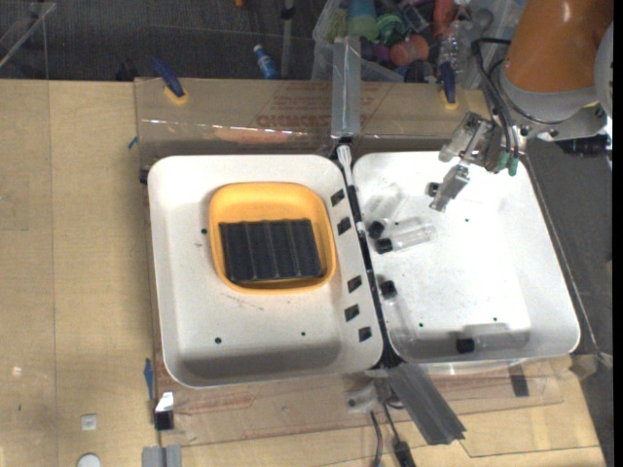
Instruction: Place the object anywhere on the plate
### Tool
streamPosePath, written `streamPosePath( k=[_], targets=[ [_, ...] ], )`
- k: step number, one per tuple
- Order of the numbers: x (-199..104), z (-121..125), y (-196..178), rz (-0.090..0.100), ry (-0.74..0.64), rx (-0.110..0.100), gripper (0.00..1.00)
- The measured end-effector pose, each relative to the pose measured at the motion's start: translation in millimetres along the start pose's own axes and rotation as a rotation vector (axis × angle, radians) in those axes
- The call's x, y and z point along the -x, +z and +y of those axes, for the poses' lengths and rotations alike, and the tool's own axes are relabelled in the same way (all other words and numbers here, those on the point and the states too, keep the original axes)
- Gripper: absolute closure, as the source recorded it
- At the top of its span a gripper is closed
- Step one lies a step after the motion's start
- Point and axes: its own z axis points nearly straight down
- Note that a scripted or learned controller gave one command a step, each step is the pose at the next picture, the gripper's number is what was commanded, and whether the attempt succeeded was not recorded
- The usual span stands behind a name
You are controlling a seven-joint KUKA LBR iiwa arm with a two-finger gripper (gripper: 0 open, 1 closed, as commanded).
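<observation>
The clear object [404,233] lies in the right bin [506,290] near the divider, long axis running roughly three to nine. The gripper [450,188] hovers at its one o'clock, holding nothing; whether it is open, I cannot tell. The yellow plate [271,197] sits at the object's nine o'clock.
</observation>
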Motion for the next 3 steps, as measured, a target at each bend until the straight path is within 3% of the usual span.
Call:
streamPosePath(
  k=[1, 2, 3],
  targets=[
    [2, 0, -12, -0.008, 0.004, 0.006, 1.0],
    [5, -5, -24, -0.001, -0.254, 0.001, 1.0],
    [16, -18, 7, 0.005, -0.48, 0.001, 1.0]
  ],
)
